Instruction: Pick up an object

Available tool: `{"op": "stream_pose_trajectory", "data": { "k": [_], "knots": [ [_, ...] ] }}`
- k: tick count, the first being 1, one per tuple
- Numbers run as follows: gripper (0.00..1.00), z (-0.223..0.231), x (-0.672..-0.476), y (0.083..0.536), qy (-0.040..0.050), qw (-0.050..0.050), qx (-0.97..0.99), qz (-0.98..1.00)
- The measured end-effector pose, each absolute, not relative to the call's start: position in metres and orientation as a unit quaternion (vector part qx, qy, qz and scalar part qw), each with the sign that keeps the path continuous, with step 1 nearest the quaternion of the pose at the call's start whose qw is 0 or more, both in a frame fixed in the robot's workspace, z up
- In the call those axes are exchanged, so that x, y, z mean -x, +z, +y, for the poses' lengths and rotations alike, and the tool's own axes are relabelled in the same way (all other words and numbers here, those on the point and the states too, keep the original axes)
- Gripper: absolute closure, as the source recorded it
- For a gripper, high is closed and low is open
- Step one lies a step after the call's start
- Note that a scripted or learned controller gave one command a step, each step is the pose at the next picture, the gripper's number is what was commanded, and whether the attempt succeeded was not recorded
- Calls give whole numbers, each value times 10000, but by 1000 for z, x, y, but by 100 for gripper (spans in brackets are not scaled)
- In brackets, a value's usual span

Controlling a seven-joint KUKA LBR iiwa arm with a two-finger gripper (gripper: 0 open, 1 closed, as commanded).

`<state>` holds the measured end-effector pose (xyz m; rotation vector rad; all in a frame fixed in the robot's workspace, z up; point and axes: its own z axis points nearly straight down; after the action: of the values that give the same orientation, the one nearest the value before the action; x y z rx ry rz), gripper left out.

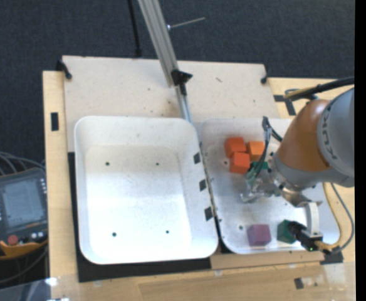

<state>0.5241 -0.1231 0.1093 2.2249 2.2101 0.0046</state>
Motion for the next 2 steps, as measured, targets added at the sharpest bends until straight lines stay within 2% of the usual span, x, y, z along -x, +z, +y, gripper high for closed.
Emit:
{"op": "stream_pose_trajectory", "data": {
  "k": [2],
  "knots": [
    [100, -122, -544, 206, 18, 32, -7060, 7082]
  ]
}}
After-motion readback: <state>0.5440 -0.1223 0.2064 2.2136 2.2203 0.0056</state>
